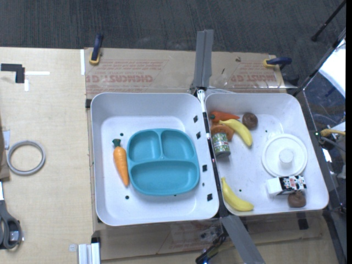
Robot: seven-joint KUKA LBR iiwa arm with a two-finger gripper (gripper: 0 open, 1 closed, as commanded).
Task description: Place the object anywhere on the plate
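A blue divided plate (163,161) lies in the left bin (104,120), with an orange carrot (120,161) beside it on its left. The right bin (297,114) holds a banana (238,131) near the top, a second banana (235,198) at the front left, a small green-labelled can (221,144), an orange item (224,116), a brown doughnut-like piece (250,120), a white round lid (284,155), a small white box (285,184) and a brown lump (297,198).
A roll of grey tape (25,157) and scissors (10,231) lie on the wooden bench at the left. Cardboard with blue-and-yellow clamps (97,49) lies behind the bins. A grey divider bar (203,59) runs between them.
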